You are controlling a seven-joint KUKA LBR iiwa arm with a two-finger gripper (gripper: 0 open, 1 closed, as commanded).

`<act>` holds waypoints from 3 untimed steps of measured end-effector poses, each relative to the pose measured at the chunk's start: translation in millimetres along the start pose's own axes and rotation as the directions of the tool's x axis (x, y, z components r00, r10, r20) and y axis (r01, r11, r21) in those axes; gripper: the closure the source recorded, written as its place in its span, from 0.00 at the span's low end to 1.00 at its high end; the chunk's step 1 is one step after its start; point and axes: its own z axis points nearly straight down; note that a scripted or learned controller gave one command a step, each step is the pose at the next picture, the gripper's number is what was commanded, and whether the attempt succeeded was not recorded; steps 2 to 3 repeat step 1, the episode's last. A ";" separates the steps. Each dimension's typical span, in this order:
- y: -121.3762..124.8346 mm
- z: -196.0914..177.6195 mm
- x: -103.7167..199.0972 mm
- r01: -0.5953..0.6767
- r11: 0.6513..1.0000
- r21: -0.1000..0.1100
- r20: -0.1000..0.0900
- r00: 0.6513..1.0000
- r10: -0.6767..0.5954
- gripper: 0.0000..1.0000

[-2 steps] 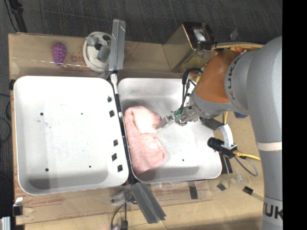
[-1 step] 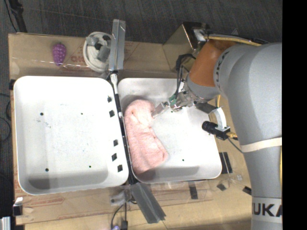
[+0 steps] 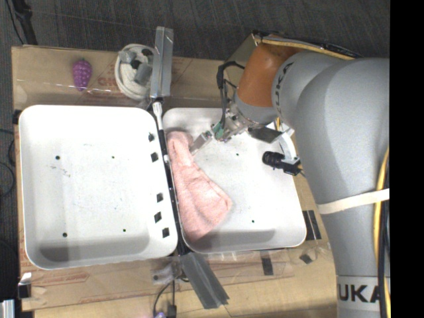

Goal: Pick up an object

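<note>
The fingers hang low in the right bin, just right of the pink cloth's far end; whether they are apart or together I cannot tell. Judged an approach step: next, close on that end. The cloth hugs the bin's left wall; open floor lies rightward.

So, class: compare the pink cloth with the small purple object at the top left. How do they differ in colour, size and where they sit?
The pink cloth is pale pink; the purple object is darker, violet. The cloth is far larger, a long strip; the purple object is a small lump. The cloth lies inside the right bin, against its left wall; the purple object sits outside both bins, on the bench. Both lie untouched by the end effector.
</note>
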 end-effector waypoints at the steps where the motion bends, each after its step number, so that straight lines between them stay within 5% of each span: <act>1: -89.0 1.9 52.6 -0.082 0.997 0.005 -0.005 0.997 0.082 0.00; 3: -89.0 1.9 52.6 -0.082 0.997 0.005 -0.005 0.997 0.082 0.00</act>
